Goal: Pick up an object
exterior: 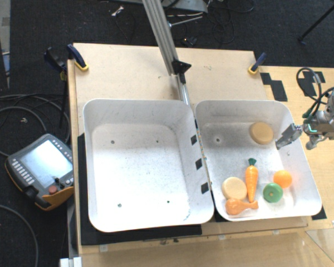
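White plastic forms both bins; the right bin (300, 149) holds a tan round piece (262, 132), a toy carrot (251, 178), an orange ball (283, 178), a green piece (273, 192), a cream disc (234, 187) and an orange gourd shape (237, 206). A teach pendant (40, 171) lies left of the counter (133, 74). Over the right bin's right rim hangs the end effector (300, 138), spread apart and gripping nothing.

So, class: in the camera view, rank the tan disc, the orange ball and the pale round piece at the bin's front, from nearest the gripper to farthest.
1. Tan disc, at the right bin's back, just left of the gripper.
2. Orange ball, by the right wall, further forward.
3. Pale round piece, front left of the cluster.
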Tool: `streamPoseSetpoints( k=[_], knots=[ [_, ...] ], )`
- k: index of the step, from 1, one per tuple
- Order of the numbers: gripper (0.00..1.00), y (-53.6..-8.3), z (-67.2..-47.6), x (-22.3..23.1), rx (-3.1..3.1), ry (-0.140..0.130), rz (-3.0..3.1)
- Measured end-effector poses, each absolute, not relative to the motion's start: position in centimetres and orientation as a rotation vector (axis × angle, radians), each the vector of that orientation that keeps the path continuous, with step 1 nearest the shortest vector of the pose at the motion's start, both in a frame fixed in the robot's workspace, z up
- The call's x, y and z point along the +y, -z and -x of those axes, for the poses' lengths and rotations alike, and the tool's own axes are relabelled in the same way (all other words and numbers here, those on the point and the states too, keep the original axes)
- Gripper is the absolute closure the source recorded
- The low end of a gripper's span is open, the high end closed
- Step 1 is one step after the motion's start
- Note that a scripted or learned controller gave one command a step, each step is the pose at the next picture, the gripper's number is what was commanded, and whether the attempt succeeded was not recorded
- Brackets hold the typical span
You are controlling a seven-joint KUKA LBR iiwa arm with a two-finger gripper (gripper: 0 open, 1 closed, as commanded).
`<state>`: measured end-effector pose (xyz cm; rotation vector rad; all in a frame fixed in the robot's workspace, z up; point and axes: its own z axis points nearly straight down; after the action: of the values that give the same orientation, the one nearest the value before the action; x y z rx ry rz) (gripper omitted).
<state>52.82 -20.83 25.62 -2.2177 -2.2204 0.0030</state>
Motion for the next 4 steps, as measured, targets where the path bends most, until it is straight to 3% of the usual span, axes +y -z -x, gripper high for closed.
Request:
streamPoseSetpoints(
  k=[1,4],
  knots=[
    [0.0,-25.8,-52.9,-20.8,-2.223,-0.001,2.22],
    [0.0,-11.9,-53.5,-21.1,-2.218,-0.004,2.22]
  ],
)
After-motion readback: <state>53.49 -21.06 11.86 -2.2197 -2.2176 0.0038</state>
